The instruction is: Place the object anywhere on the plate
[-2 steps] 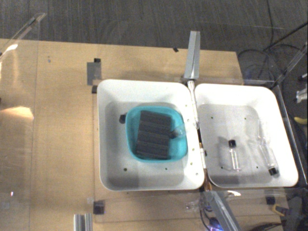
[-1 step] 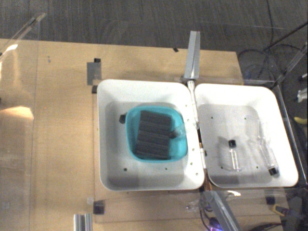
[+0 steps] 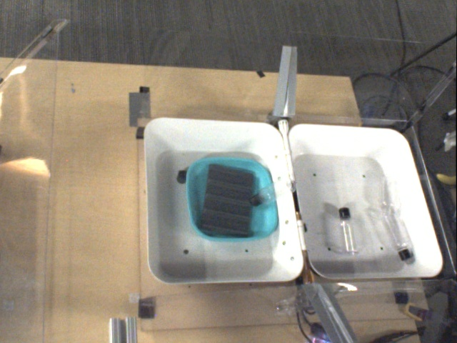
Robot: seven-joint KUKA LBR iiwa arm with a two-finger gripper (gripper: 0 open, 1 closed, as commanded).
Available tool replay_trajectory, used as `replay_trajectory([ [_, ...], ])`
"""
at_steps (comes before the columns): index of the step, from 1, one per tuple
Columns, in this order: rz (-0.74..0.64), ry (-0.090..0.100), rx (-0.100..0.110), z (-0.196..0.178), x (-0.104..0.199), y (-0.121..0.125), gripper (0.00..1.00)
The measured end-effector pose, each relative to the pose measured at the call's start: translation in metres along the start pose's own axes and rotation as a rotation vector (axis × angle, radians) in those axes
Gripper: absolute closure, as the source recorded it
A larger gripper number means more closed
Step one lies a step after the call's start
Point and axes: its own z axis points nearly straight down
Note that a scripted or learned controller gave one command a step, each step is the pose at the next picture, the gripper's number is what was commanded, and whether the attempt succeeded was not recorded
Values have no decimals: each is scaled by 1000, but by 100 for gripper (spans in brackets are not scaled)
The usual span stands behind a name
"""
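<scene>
A teal square plate (image 3: 268,220) rests in the middle of the left white bin (image 3: 158,213). On the plate lies a dark grey ribbed block (image 3: 227,199), covering most of it and tilted a little. A small black piece (image 3: 255,200) sits at the block's right edge, beside something clear and hard to make out on the plate's right rim. In the right white bin (image 3: 357,138) lie two clear vials with black caps, one near the middle (image 3: 346,229) and one toward the right wall (image 3: 396,231).
A small dark item (image 3: 181,176) lies on the left bin's floor just left of the plate. A grey metal post (image 3: 286,84) stands behind the seam between the bins. Cables and frame parts crowd the bench's right edge (image 3: 428,91).
</scene>
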Motion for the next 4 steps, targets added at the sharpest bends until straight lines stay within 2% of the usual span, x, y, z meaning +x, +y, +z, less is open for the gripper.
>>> replay_trajectory([
  [4,404,1,0,-1,-4,2,0],
])
